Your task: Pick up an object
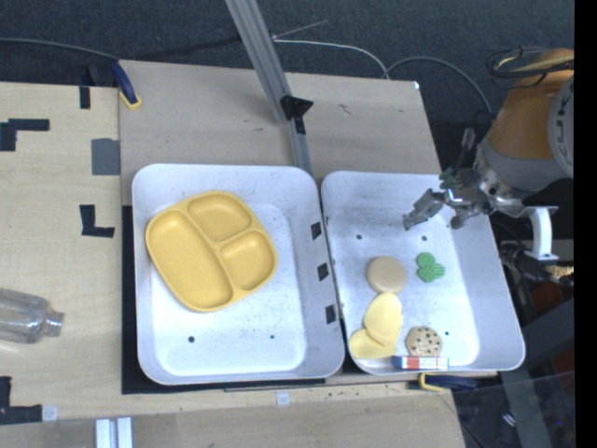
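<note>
In the right bin (368, 205) lie a tan round piece (385, 273), a green broccoli-like piece (429, 268), two pale yellow slices (378, 326) and a chocolate-chip cookie (423, 342). My gripper (438, 211) hangs over the bin's upper right part, above and slightly right of the green piece. Its two dark fingers (417, 215) are spread apart with nothing between them. The arm's orange band (522, 129) is at the right edge.
The left bin (168, 343) holds a yellow divided plate (211, 248). A metal post (264, 49) slants down toward the bins' shared edge. A clear plastic bottle (26, 316) lies on the bench at far left. A small red-and-white item (420, 363) sits at the right bin's front rim.
</note>
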